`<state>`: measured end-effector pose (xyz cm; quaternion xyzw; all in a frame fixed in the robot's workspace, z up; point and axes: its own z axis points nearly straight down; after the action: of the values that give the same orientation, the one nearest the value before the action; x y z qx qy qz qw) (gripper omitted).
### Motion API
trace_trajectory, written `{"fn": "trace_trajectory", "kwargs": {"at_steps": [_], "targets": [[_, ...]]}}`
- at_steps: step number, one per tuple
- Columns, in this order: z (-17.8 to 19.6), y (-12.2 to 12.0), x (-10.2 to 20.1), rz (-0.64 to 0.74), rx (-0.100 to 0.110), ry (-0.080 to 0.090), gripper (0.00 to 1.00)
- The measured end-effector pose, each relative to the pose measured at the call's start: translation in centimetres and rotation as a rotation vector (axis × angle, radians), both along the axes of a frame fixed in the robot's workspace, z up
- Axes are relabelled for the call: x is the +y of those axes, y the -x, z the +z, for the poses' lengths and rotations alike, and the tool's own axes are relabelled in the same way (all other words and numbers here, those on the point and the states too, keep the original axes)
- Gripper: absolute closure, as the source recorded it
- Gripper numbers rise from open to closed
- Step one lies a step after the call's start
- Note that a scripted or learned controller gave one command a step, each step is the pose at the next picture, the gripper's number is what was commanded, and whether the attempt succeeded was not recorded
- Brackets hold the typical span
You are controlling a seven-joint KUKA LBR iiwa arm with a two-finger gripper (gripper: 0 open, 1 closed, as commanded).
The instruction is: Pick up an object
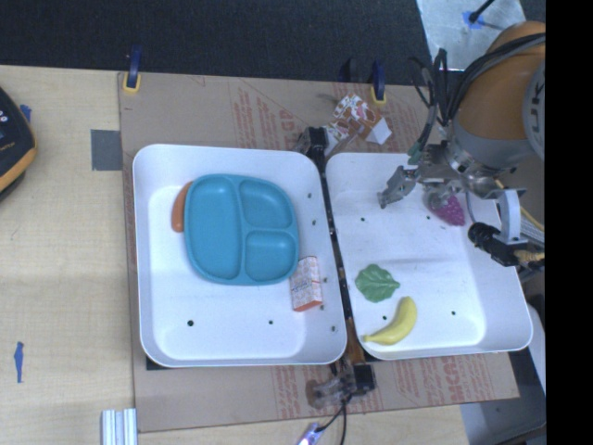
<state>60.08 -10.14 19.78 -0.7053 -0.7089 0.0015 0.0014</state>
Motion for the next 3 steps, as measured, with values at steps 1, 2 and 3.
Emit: {"fn": "trace_trajectory", "kwargs": {"at_steps": [1, 2, 3], "targets": [[3.4, -2.7, -9.0, -0.003, -0.003, 0.001, 0.00], [-10.8, -5.4, -11.0, 0.000, 0.003, 0.000, 0.00], [-10.6, -5.5, -11.0, 0.001, 0.000, -0.001, 0.00]]}}
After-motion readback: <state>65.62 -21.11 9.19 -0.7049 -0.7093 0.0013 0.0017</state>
